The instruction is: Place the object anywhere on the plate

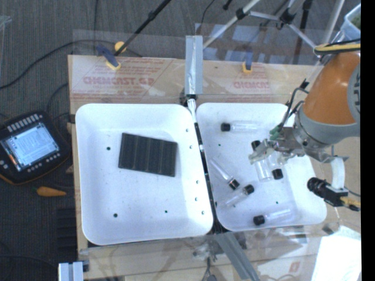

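Camera view: arm with orange band (pixel 331 95) comes in from the right, gripper (pixel 265 151) low over the right bin (pixel 205 133), upper-middle area. Jaw state: can't tell, fingers blur into the clear vials under them, nothing visibly clamped. Right bin holds several clear vials with black caps: one near the top edge (pixel 237 126), one just under/beside the gripper (pixel 270 170), two near the bin's centre-left (pixel 225 176) and (pixel 240 195), one along the bottom edge (pixel 272 216). Dark ribbed rectangular plate (pixel 147 154) lies flat in the left bin (pixel 94 215), upper-middle, slightly rotated, with no vial on it. Off the bench: teach pendant (pixel 26 147) on the floor at left, tripod legs (pixel 281 10) at top.
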